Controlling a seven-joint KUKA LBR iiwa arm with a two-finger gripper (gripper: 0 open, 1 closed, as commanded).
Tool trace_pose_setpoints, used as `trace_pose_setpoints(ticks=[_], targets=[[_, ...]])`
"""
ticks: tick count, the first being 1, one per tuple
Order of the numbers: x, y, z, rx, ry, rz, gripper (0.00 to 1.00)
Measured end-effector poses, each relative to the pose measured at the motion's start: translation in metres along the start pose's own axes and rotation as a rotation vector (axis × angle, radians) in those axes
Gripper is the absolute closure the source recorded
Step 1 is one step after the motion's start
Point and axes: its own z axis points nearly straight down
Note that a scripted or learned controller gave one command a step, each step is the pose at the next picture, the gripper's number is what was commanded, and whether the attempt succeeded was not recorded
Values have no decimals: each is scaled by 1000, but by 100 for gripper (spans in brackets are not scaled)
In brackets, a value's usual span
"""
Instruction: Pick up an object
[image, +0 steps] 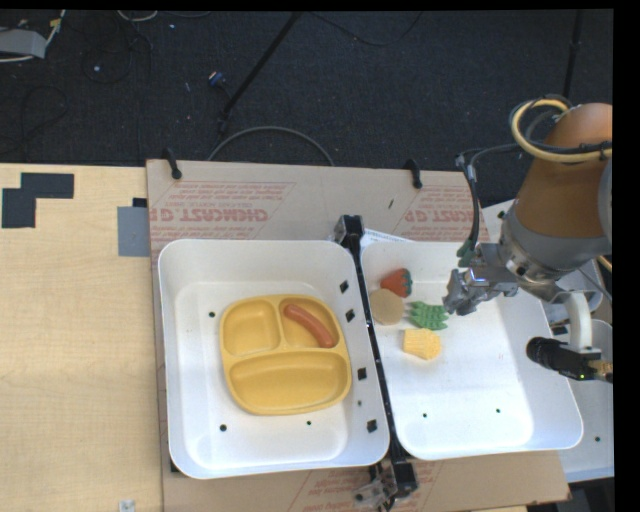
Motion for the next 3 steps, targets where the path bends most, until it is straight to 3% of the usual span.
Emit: trace_pose_setpoints(ticks=[3], targets=[[154,12,27,2,-1,-1,100]])
